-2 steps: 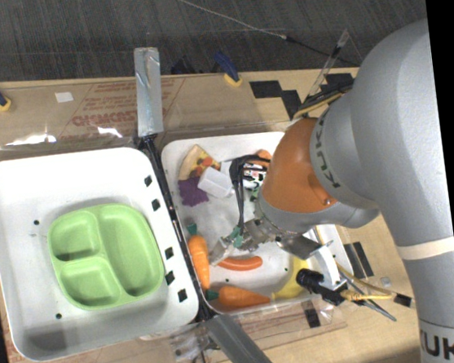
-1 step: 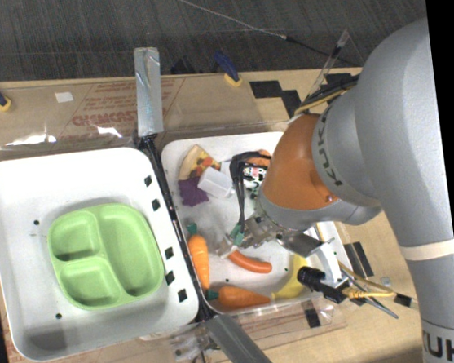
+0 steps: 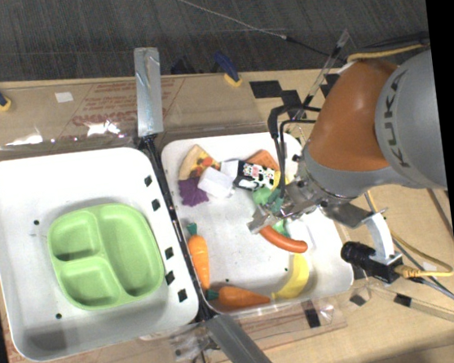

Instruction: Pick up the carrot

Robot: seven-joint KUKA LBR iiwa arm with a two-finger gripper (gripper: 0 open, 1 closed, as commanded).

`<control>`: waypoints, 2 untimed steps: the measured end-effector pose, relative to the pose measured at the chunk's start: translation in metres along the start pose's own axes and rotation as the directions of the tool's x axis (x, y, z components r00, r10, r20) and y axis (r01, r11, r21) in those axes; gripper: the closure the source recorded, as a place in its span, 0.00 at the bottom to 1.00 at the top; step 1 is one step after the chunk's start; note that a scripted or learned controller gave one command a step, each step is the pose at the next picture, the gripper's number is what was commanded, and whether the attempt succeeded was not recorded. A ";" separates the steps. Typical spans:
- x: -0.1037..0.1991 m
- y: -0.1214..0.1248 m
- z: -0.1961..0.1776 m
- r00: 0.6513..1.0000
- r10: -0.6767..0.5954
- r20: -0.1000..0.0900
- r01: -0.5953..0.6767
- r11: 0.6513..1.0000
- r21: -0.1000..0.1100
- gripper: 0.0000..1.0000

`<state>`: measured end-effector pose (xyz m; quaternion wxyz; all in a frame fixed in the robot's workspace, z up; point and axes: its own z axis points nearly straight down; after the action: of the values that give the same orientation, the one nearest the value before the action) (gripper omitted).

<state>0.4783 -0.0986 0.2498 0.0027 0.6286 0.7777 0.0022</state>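
The carrot (image 3: 197,256) is orange with a small green top and lies lengthwise against the left wall of the right bin (image 3: 331,280). A second orange, carrot-like piece (image 3: 237,297) lies along that bin's front wall. My gripper (image 3: 266,217) hangs over the middle right of the bin, just above a red sausage-shaped toy (image 3: 288,240) and some way right of the carrot. Something green shows at the gripper's tip. The arm's grey and orange body hides the bin's right side.
A yellow banana (image 3: 299,276) lies in the front right corner. At the back of the bin are a pizza slice (image 3: 195,161), a purple piece (image 3: 189,192), a white piece (image 3: 215,184) and a black-and-white toy (image 3: 255,175). The left bin (image 3: 9,211) holds a green divided plate (image 3: 104,253).
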 end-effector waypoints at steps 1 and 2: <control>-0.088 -0.019 -0.087 0.974 -0.228 0.001 0.228 0.974 0.003 1.00; -0.109 -0.025 -0.006 0.881 -0.472 -0.008 0.472 0.881 0.007 1.00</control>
<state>0.4766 -0.2105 0.2561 -0.0018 0.4202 0.9074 -0.0001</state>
